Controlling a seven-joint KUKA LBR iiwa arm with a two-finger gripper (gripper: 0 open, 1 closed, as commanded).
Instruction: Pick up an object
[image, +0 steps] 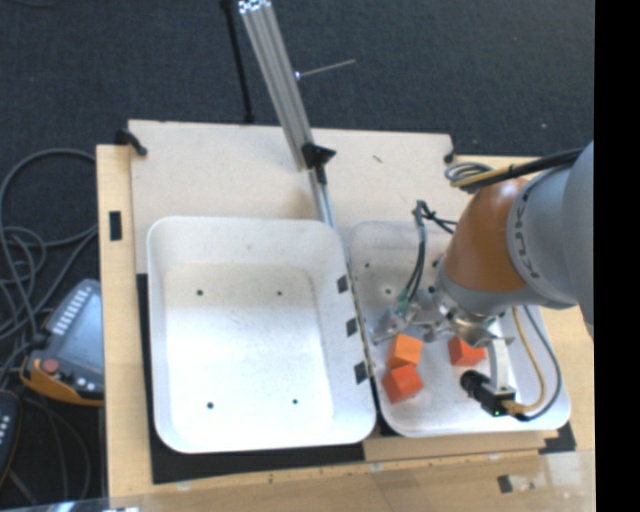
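Arm (520, 240) reaches into right bin (385, 245) — gripper (425, 325) low, finger state cannot tell. Three orange blocks there: one (406, 351) just beside gripper, second (402, 382) nearer camera, third (466, 351) under wrist.

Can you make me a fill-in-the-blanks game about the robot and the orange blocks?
1. All the orange blocks lie in the ___ bin.
2. You can count ___ orange blocks.
3. The band above the arm's wrist is colored ___.
4. The two bins are colored ___.

Missing words: right; three; orange; white
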